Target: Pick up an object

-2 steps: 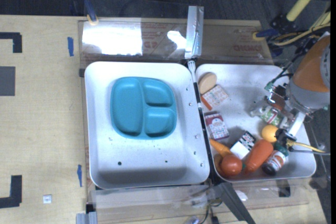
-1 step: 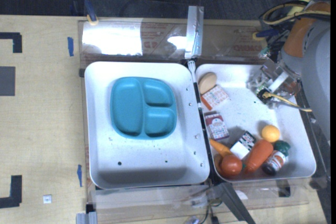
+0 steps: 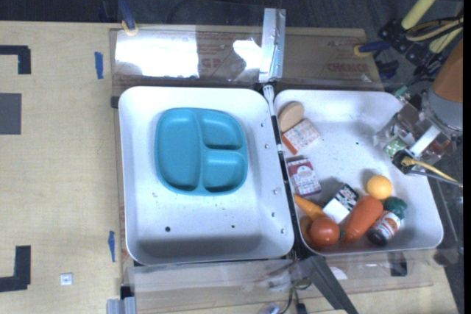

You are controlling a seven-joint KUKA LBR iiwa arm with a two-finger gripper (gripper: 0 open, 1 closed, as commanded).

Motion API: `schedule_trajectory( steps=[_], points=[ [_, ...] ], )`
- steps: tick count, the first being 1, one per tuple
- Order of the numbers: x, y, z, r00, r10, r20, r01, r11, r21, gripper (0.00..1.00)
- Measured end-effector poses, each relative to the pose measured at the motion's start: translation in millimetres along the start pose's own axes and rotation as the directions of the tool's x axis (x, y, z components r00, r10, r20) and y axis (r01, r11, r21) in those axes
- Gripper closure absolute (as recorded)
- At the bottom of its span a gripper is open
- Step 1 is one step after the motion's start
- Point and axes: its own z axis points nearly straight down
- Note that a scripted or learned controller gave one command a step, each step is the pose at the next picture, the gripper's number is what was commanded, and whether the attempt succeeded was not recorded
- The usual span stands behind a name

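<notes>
Gripper (image 3: 421,151) hung over the right bin (image 3: 346,114), its state something we could not tell. We judged a straight descent onto the carrot (image 3: 362,217) in the front clutter best. Beside it, the left bin (image 3: 140,180) held a blue divided tray (image 3: 200,151).

Two shallow white bins sit side by side on the bench. The left bin (image 3: 140,180) contains a blue sectioned plate (image 3: 200,149), lying flat near its centre. The right bin (image 3: 346,118) contains a bread roll (image 3: 291,114) and two small cartons (image 3: 302,136) (image 3: 303,176) along its left wall. Clustered at the near edge are a tomato (image 3: 324,232), a carrot (image 3: 362,217), an orange ball (image 3: 380,187), a black-and-white box (image 3: 341,202) and a small bottle (image 3: 388,223). The gripper (image 3: 412,151) is positioned over the bin's right edge, apart from all objects.
</notes>
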Motion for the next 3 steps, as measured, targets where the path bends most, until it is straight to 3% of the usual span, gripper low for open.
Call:
schedule_trajectory(
  steps=[1, 2, 3],
  points=[
    [51.1, 28.7, 44.9, 0.983, 0.183, 0.004, -0.183, 0.983, 0.015, 0.0],
    [-2.9, -26.5, -8.2, 0.999, 0.035, 0.005, -0.035, 0.999, -0.005, 0.0],
    [-48.1, -49.1, 40.5, 0.995, 0.09, -0.03, -0.09, 0.996, -0.002, 0.0]
  ],
)
